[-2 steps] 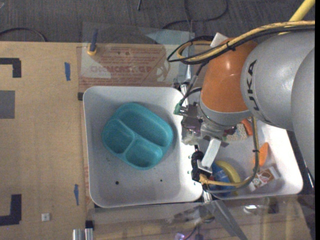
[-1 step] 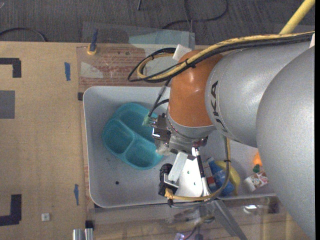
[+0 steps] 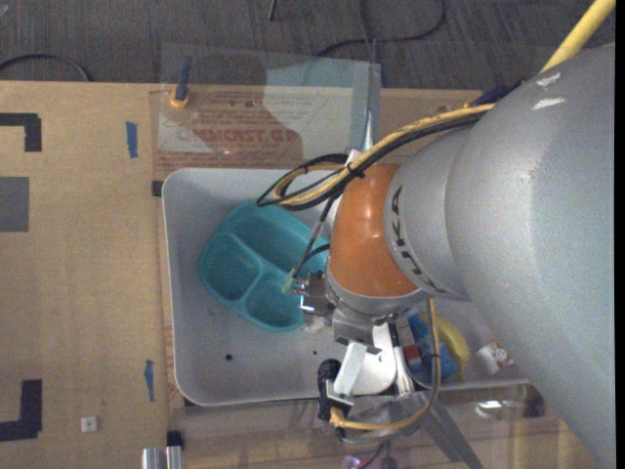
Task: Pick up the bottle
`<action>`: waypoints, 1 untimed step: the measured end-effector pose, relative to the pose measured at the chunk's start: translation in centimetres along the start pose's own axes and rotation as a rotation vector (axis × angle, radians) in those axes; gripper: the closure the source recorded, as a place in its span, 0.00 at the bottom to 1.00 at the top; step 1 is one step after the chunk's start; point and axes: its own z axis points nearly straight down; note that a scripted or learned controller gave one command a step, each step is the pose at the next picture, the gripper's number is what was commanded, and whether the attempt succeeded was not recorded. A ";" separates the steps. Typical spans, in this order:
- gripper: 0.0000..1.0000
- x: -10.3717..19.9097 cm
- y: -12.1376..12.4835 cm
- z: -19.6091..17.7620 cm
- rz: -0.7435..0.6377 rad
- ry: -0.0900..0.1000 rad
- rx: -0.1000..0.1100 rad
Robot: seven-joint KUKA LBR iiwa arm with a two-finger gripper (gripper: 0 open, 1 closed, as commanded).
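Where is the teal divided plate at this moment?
In the camera view, the teal divided plate lies in the white bin on the left, near its middle, with its right edge hidden behind the arm's orange band.

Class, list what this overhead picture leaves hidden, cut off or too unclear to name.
- Right bin: camera view, mostly covered by the arm.
- Blue and yellow things: half hidden by the arm, too unclear to name.
- Teal tray: right edge under the orange band.
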 end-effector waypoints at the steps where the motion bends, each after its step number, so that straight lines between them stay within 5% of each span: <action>1: 1.00 6.7 -1.6 -7.1 -0.063 0.000 -0.002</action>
